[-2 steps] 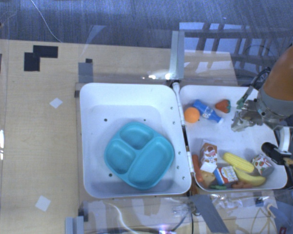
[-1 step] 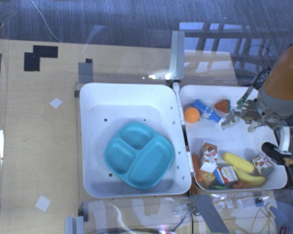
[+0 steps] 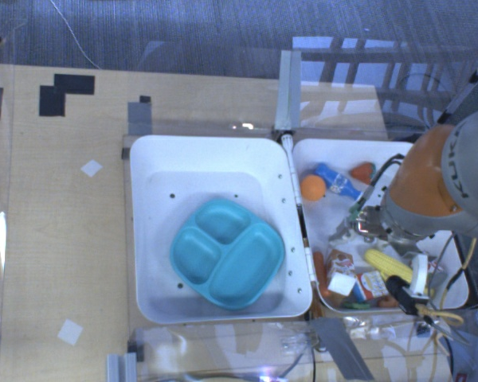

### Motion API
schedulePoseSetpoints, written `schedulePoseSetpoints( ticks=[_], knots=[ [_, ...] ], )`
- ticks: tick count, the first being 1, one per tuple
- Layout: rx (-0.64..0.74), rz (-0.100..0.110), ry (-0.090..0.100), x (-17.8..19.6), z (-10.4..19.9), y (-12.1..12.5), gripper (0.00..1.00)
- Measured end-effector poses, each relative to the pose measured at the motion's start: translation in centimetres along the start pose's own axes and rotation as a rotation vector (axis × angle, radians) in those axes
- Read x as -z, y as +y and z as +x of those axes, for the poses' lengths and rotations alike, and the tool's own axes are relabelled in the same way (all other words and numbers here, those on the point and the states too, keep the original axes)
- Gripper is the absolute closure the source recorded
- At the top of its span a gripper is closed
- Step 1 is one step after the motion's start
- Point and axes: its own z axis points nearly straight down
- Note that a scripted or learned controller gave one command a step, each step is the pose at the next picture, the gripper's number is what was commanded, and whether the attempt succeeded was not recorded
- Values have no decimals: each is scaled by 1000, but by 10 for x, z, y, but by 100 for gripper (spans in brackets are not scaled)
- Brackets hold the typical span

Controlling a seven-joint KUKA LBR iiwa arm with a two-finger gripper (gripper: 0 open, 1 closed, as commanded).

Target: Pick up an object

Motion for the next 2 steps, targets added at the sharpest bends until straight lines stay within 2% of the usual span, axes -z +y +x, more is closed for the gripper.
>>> schedulePoseSetpoints(
  ticks=[1,2],
  knots=[
    [0,0,0,0,0,0,0],
    [3,-2,-3,0,-42,-18,0]
  ],
)
